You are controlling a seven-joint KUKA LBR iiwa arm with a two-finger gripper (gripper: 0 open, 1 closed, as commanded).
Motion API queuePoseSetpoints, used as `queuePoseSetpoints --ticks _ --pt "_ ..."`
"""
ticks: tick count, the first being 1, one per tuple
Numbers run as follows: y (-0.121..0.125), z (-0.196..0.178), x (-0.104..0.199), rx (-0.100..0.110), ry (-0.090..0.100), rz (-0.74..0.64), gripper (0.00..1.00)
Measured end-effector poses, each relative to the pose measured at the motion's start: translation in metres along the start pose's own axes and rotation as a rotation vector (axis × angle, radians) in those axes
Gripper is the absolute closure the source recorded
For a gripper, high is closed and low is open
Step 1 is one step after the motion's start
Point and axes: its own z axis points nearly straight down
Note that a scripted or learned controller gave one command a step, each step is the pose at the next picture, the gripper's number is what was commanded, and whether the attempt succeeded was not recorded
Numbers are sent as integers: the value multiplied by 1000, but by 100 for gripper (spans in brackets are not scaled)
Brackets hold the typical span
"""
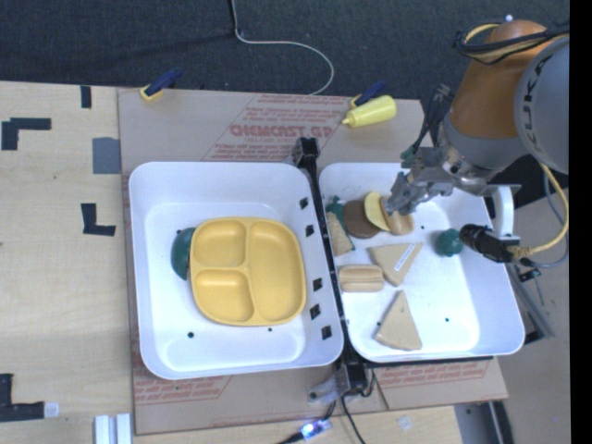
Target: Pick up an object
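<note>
Over the right bin (481,336), the gripper (404,199) hangs low at the far left part, its tip right at a yellow slice (375,211) that leans on a brown round piece (357,221). Whether anything is grasped, I cannot tell. Nearer than the slice lie a bread roll (361,278) and a wedge (400,325). Left of the slice, the other bin holds a yellow divided plate (248,270).

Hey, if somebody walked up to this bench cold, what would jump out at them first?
Probably the yellow divided plate lying in the left bin, with a dark green object peeking out from under its left edge. Next, the grey and orange arm, its gripper low over the cluster of tan wedge-shaped and round pieces at the back of the right bin. A yellow clamp sits on the cardboard behind the bins.
</note>
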Motion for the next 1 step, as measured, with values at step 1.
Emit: queuePoseSetpoints --ticks 1 --pt "10 -3 14 -2 0 -2 100"
